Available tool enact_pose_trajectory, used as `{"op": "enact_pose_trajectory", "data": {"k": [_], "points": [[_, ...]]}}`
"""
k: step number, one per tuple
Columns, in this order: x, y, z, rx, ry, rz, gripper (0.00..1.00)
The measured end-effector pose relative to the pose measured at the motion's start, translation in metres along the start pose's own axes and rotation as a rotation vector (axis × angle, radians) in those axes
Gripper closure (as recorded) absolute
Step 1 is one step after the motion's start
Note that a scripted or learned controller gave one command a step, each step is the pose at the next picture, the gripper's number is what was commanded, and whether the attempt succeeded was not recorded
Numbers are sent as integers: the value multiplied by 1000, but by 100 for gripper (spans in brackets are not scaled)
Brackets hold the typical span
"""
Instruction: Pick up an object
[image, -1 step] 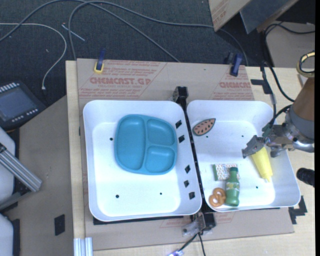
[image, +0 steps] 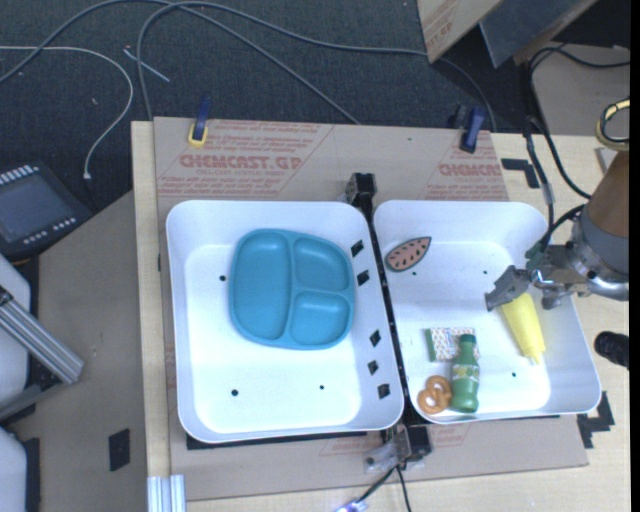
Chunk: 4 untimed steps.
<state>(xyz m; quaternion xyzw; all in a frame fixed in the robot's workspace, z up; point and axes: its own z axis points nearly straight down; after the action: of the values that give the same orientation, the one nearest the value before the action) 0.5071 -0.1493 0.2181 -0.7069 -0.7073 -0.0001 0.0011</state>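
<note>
Two bins: white and shallow, side by side on the bench (image: 150, 300), touching along the middle with a row of black clips down the seam.
Left bin (image: 200, 390): just one thing in it – a blue divided plate (image: 291, 288), three compartments, sitting toward the upper middle. Lots of bare white floor below it and along the left wall.
Right bin (image: 470, 225): busier, stuff is spread around.
Cookie-looking thing (image: 408, 253): brown oval with dark speckles, up near the top left corner of the right bin, close to the seam, well apart from everything else.
Bottom cluster: a small patterned green-edged card (image: 447, 342), a green bottle (image: 465, 374) lying over its lower right part, and an orange pretzel-like ring (image: 434, 396) touching the bottle's left side, near the front rim.
Yellow object (image: 525, 325): long, banana-ish, lying at a slant by the right wall, pointing down toward the front right.
Gripper (image: 508, 290): comes in from the right, sits right at the top end of the yellow object – dark fingers, can't tell how wide they are or if they're on anything.
Open room: middle of the right bin is bare between the cookie and the bottom cluster; the yellow object is tight to the right rim.
</note>
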Motion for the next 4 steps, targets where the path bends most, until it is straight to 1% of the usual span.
{"op": "enact_pose_trajectory", "data": {"k": [1,2,3,4], "points": [[0,-3,63,7,2,1,0],[-2,2,108,4,1,1,0],[-2,4,130,-3,3,0,0],[-1,7,116,-12,3,0,100]]}}
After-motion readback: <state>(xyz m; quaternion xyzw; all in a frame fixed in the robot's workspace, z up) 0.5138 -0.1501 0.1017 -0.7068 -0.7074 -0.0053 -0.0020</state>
